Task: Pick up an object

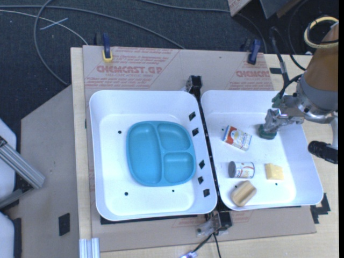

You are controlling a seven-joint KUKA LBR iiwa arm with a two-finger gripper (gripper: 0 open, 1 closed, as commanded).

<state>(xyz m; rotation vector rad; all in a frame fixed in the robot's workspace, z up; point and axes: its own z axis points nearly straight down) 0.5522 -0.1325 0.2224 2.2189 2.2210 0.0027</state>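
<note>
My gripper (272,123) is low over the upper part of the right bin (306,198), reaching in from the right. Directly beneath its tip lies a small dark green round object (266,133), partly covered by it. To the left of that lies a small red and white carton (237,137). Further toward the front are a little can on its side (241,170), a yellow block (274,171) and a tan cylinder-shaped piece (243,193).
The left bin (107,144) holds a blue divided plate (160,152). A black-clipped divider (201,144) runs between the bins. The arm's grey body and orange band (322,74) hang over the right bin's far right corner. Cables cross the dark floor behind the bench.
</note>
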